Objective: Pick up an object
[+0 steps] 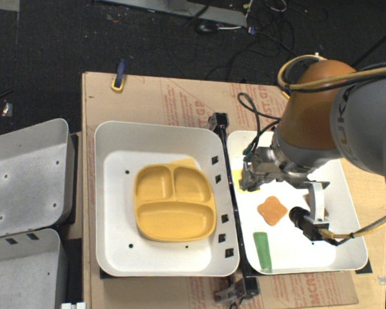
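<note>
Nearest lies a green plastic stick [261, 250]; end effector [251, 176], grip state I cannot tell, should lower straight over one object.

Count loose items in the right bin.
2: an orange piece mid-bin, and a green stick near the front edge. The arm covers the bin's back part, so more may be hidden.

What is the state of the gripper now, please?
Gripper: over the right bin, cannot be told whether open, closed or holding anything.
</note>
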